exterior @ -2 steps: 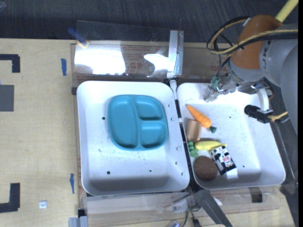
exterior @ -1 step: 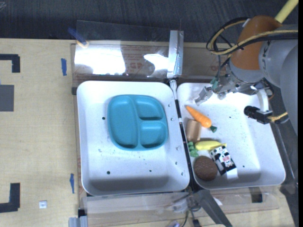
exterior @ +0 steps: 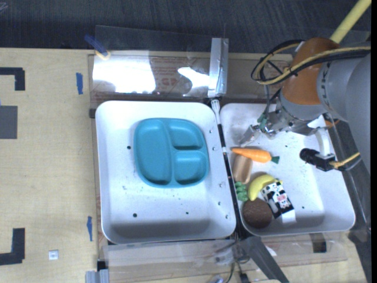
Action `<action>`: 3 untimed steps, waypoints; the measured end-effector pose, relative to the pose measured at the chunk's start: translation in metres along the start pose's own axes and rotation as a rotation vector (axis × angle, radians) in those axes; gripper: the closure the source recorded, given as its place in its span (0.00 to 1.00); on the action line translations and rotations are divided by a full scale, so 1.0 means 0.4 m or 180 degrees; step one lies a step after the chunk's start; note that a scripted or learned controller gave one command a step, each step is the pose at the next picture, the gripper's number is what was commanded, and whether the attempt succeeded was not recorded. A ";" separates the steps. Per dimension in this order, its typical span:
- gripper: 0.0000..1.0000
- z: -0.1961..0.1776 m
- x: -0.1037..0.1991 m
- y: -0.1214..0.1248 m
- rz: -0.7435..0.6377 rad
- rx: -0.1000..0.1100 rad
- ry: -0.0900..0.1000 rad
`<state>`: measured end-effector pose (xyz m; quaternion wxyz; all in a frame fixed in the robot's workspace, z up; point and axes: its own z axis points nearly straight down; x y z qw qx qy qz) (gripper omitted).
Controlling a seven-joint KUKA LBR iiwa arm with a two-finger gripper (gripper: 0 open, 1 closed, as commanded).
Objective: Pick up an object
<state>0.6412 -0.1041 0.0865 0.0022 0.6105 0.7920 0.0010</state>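
A pale wooden bench [exterior: 41,175] with black and blue tape marks meets dark grey floor [exterior: 147,5]

The grey arm [exterior: 347,84] reaches in from the right of the camera view, its orange band [exterior: 306,75] sitting just above the wrist. Black and yellow cables loop around that band. The wrist angles down and to the left, ending in the tool [exterior: 254,131], whose thin metallic fingers [exterior: 247,135] point down-left.

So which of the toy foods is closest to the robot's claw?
The orange carrot. It lies just below the gripper, while the banana and brown round thing sit lower in the right bin.
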 end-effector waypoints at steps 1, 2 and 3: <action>0.00 -0.002 0.018 -0.079 -0.0951 -0.0005 -0.0001; 0.00 -0.003 -0.030 -0.249 -0.0714 0.0001 -0.0002; 0.00 -0.005 0.020 -0.322 -0.1509 -0.0018 -0.0013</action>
